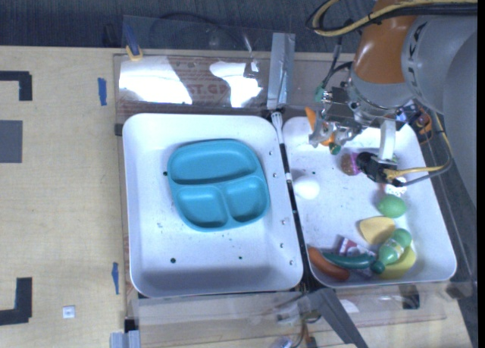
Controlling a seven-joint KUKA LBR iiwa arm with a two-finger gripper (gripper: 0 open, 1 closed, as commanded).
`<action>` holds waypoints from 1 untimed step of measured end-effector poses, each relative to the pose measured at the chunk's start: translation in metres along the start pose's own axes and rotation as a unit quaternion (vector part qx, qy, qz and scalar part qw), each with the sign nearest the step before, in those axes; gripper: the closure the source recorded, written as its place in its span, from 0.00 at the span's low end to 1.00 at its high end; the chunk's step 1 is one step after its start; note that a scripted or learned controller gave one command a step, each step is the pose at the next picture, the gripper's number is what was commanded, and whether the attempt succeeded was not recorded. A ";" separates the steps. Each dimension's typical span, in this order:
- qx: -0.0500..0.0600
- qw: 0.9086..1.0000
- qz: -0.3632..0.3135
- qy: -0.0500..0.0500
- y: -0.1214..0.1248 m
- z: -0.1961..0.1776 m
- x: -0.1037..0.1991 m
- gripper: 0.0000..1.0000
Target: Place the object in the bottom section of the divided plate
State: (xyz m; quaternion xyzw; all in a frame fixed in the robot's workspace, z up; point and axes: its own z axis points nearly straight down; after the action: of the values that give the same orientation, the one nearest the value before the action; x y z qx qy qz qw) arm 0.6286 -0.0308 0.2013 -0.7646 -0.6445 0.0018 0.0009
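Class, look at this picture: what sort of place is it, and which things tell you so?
Probably a robotics lab test bench. A grey arm with trailing cables reaches over two shallow white bins; one holds a blue divided plate, the other a pile of toy food.

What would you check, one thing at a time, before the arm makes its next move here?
1. Plate sits in the left bin: ok.
2. Plate sections hold nothing: ok.
3. Gripper is over the right bin, near its top edge: ok.
4. Something held between the fingers: cannot tell; an orange and green bit shows at the gripper.
5. Toys still wait in the right bin: ok.
6. Object placed in the plate: not ok, not yet done.
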 end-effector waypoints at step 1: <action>0.000 0.994 -0.109 0.001 -0.015 0.017 0.053 1.00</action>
State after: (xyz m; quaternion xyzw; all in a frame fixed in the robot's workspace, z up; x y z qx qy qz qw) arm 0.6228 0.0238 0.1841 -0.6899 -0.7239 0.0009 0.0016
